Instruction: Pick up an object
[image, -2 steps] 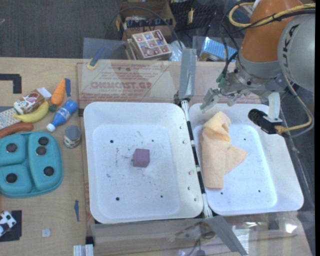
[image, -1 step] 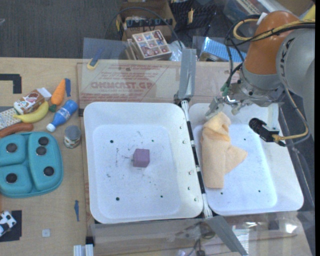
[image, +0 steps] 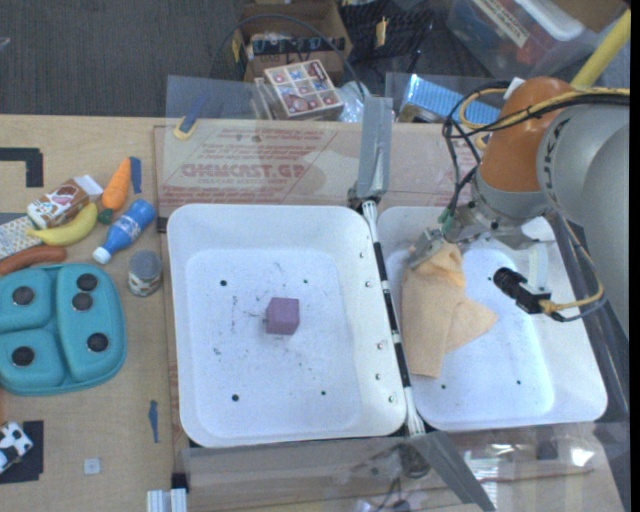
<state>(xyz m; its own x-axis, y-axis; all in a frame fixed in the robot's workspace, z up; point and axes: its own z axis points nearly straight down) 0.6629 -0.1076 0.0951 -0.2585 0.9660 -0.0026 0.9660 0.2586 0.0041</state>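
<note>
We found the tool down at the cloth in the right bin.

It sat at the cloth's 12 o'clock corner, which looked lifted into it, but we could not tell whether it was clenched or released. We judged this the grasp step; next called for a straight lift to test the hold. 1 purple cube lay mid-left bin, toward 9 o'clock.

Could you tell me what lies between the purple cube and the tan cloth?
In the camera view, bare white bin floor runs rightward from the purple cube, then come the two bins' adjoining rims; the tan cloth begins just past them in the right bin.
</note>
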